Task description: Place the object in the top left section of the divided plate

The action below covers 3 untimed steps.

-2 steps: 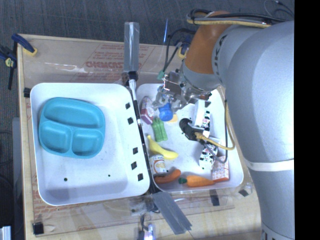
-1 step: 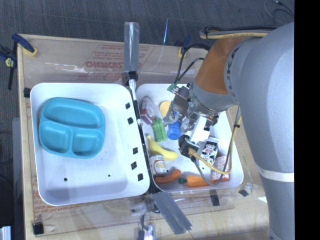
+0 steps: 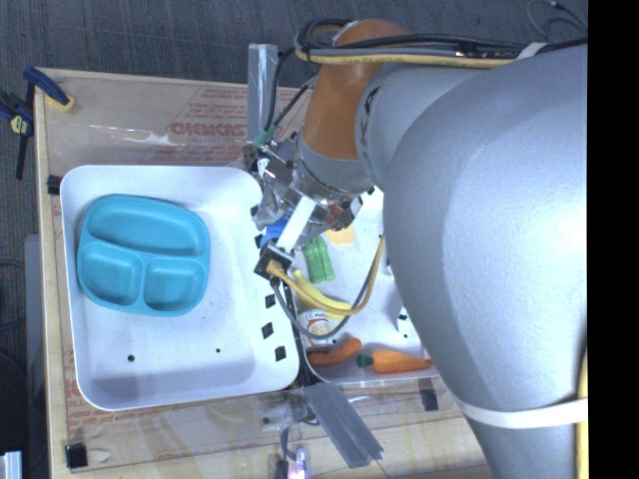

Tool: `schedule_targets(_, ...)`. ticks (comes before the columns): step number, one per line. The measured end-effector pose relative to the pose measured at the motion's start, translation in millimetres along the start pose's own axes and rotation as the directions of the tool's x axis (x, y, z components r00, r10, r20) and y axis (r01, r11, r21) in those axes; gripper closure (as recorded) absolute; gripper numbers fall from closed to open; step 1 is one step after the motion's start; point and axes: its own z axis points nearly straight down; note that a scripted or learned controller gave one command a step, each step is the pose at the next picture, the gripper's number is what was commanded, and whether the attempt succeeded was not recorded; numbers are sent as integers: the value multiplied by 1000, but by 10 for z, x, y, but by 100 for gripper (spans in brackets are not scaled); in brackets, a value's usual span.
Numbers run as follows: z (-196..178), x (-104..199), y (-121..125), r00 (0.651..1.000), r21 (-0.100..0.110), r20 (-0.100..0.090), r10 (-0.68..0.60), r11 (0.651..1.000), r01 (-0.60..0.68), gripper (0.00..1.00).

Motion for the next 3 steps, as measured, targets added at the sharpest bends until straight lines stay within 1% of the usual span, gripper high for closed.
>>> schedule_targets(1, 459, 456, -554, 999, 1, 2, 41, 999, -41, 100)
schedule_targets(2, 74, 1124, -615, 995, -2, 1, -105, 995, 105, 100)
schedule_targets(3, 685, 1399, -667, 1000, 1, 4, -1, 1000, 1, 100)
